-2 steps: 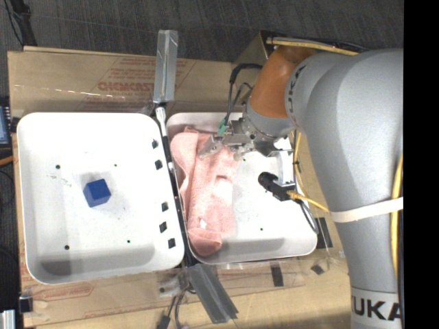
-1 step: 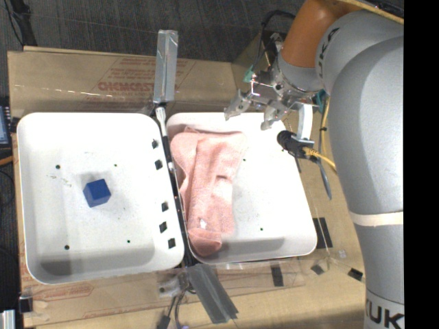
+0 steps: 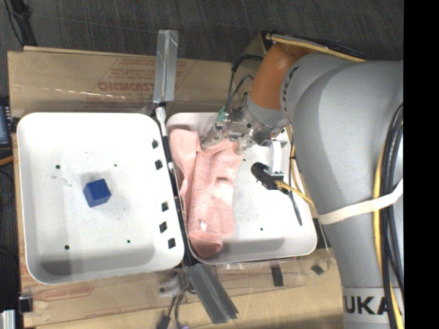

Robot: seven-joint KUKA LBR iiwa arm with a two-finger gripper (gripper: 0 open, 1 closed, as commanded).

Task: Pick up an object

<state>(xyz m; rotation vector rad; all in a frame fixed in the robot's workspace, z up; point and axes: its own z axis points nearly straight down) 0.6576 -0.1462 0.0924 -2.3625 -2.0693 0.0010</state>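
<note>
**A:** What crowds the gripper [image 3: 230, 131]?

**B:** Seen from above, the grey arm [image 3: 343, 142] covers the right rim of the right bin [image 3: 274, 233]. The gripper sits at that bin's far end, at the top edge of a crumpled pink towel [image 3: 209, 190]. I cannot tell whether it is apart or together.

**A:** The setting?

**B:** Brown cardboard [image 3: 82, 74] lies under both bins, on a dark floor [image 3: 103, 5].

**A:** Contents?

**B:** The towel runs down the right bin's left side. A blue cube [image 3: 97, 192] lies in the left bin [image 3: 41, 252].

Left bin [image 3: 123, 228] open around blue cube [image 3: 97, 192]; pink towel [image 3: 209, 194] crowds right bin [image 3: 269, 219].
</note>
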